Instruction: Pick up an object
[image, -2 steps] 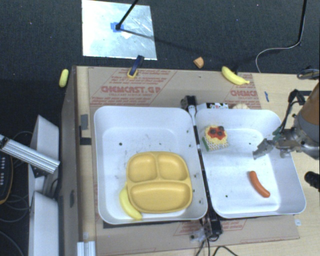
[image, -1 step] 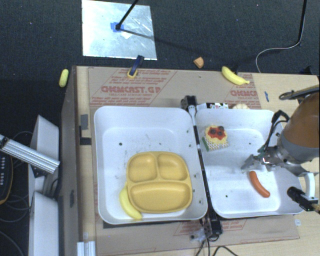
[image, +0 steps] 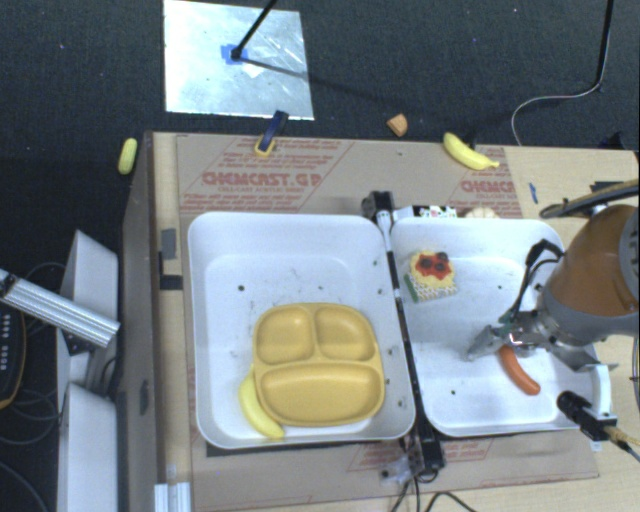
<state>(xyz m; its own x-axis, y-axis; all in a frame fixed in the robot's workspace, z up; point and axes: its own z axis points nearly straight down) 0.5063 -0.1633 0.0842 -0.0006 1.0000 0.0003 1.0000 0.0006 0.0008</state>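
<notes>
Two white bins sit side by side, and I'm reaching into the right bin (image: 470, 250) from the right edge of the frame. My gripper (image: 497, 340) hangs low at the middle right, fingers spread apart, just beside an orange sausage (image: 520, 371) lying on the bin floor. Nothing sits between my fingers. Lower centre, the left bin (image: 230, 250) carries a yellow tray (image: 318, 362) with a banana (image: 256, 408) touching it.

Even overhead light, slightly soft focus
</notes>
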